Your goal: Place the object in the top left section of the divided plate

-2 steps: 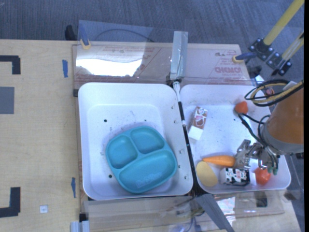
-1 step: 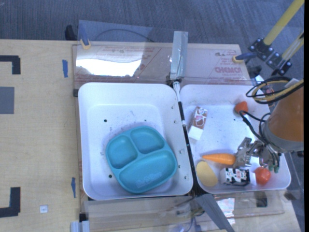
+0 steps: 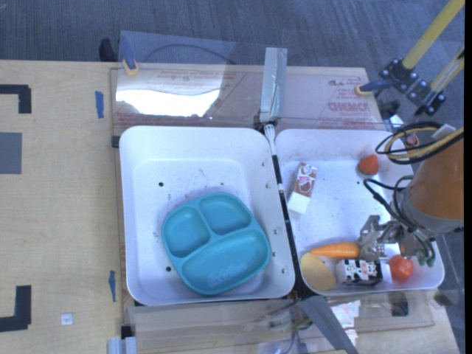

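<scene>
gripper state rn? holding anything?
Gripper: low in the right bin, over the carrot end; open or closed cannot be told, no object seen between its fingers.

Arm cut off at the right edge; only the orange band and wrist show. Gripper low in the right bin, a tangle of metal and cable, too cluttered to read. Small carton: print too small to read. Carrot: right end hidden under the gripper. Printed box: partly covered, markings unreadable.
</scene>
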